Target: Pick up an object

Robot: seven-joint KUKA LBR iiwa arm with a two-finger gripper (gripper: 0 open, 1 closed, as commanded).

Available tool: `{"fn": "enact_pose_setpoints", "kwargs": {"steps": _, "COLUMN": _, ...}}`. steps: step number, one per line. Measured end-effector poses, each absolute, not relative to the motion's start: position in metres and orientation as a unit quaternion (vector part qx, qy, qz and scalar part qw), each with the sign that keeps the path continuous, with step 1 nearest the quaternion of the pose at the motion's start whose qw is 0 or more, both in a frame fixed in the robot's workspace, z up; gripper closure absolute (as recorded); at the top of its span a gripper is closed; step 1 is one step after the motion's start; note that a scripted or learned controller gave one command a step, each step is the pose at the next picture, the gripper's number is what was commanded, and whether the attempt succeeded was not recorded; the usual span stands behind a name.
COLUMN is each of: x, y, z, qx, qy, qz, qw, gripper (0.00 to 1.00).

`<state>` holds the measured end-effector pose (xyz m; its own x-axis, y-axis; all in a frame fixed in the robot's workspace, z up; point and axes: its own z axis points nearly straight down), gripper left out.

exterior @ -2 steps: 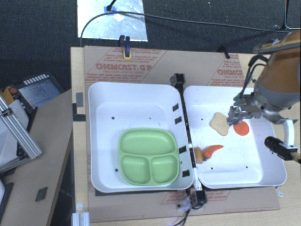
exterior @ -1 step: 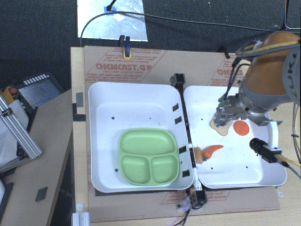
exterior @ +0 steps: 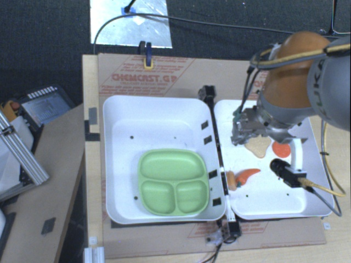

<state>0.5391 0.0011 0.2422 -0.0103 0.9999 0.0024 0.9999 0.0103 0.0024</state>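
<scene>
My gripper [exterior: 245, 135] hangs low over the right bin [exterior: 263, 201], near its left-centre, pointing down. Just beneath and to its right lies a pale tan flat piece [exterior: 258, 148], touching or nearly touching the fingers. A red round piece [exterior: 281, 148] sits to the right of that. An orange carrot-shaped toy [exterior: 241, 177] lies toward the bin's front left. A white bar [exterior: 296, 155] rests along the right side. Nothing shows between the fingers.
The left bin [exterior: 126, 119] holds a green divided plate [exterior: 173, 181]. A black camera unit [exterior: 285, 171] on a cable juts over the right bin's front right. A black divider strip [exterior: 214, 141] runs between the bins.
</scene>
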Motion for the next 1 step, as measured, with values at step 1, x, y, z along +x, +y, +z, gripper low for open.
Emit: {"fn": "enact_pose_setpoints", "kwargs": {"steps": 1, "x": 0.5440, "y": 0.0588, "z": 0.2423, "qx": -0.703, "qy": -0.711, "qz": -0.0017, "qw": 0.000, "gripper": 1.00}}
